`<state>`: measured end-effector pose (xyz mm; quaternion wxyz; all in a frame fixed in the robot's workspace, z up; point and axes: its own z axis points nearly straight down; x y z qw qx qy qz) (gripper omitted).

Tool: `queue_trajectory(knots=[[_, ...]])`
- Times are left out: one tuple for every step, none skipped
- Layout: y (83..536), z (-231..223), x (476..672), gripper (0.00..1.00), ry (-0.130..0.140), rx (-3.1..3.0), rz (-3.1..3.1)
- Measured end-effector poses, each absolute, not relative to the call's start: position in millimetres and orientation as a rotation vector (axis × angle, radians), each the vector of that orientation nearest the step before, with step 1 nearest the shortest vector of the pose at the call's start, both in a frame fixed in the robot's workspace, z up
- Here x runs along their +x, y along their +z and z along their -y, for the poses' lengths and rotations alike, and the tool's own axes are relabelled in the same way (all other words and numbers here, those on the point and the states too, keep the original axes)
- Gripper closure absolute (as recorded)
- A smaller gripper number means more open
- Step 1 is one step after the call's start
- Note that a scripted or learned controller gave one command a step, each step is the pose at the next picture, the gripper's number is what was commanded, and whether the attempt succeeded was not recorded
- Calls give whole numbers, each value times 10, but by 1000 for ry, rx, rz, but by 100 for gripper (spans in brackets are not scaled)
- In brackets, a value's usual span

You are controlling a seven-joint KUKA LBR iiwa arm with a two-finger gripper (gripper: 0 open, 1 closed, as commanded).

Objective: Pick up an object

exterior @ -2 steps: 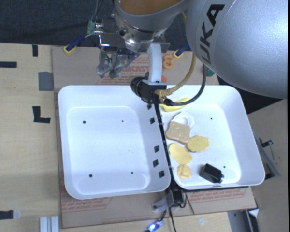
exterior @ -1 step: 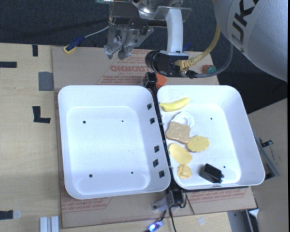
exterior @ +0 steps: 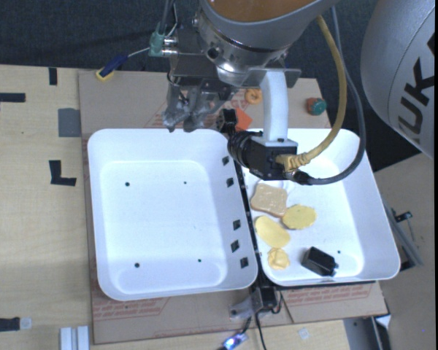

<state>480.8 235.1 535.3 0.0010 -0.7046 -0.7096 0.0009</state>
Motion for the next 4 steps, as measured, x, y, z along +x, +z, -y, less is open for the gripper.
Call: queue_trajectory(knots=[[5346, -1752, 4976, 100, 4, -2223, 2220], [5342, -2128, 4825, 100, 4, -2212, 2228], [2842, -2266, 4815, 100, 30, -2211, 2222], [3937, -2358, 4837, 100, -10, -2215, 2230]])
